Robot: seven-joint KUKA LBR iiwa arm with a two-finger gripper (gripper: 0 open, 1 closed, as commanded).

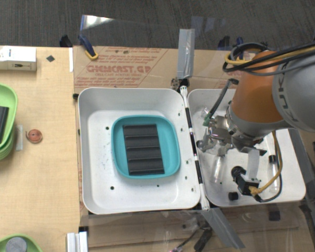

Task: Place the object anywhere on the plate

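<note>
The jaws (219, 152) hang over the right bin (289, 193), below the orange-banded arm (262, 101); whether they are apart or together cannot be told. No object is visible between them. The teal plate (170, 140) lies in the left bin (94, 140), carrying a dark ribbed block (143, 149). Both bins rest on the tabletop (42, 193).

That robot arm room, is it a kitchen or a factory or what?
Most likely a robot test lab, not a kitchen. A cabled robot arm reaches over two white bins on a wooden bench. One bin holds a teal plate, and cardboard lies taped behind them.
</note>
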